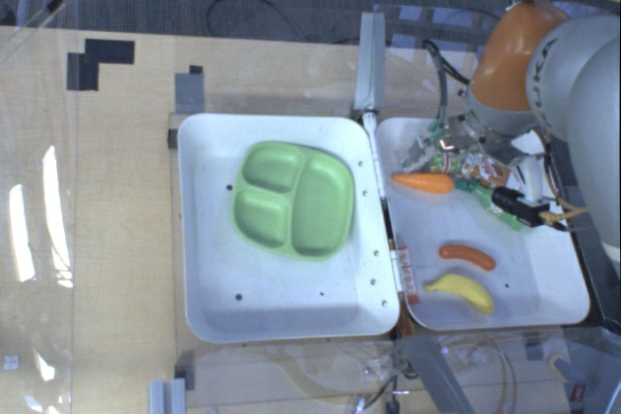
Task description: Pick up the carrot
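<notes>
Orange carrot (423, 181) lies in right bin (543, 305), far left part. Gripper (448, 146) just beyond it; finger state indeterminable.

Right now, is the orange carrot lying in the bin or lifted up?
Lying down. The orange carrot rests flat on the right white bin's floor, near its upper-left corner.

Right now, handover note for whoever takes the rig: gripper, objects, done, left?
Gripper: over the right bin's far end, just above the carrot; finger state unreadable.
Carrot: lies flat in the right bin, near its left wall, not lifted.
Also there: sausage and banana nearer the front. Green divided plate sits in the left bin.
Done: approach only.
Left: grasp and lift carrot.
</notes>
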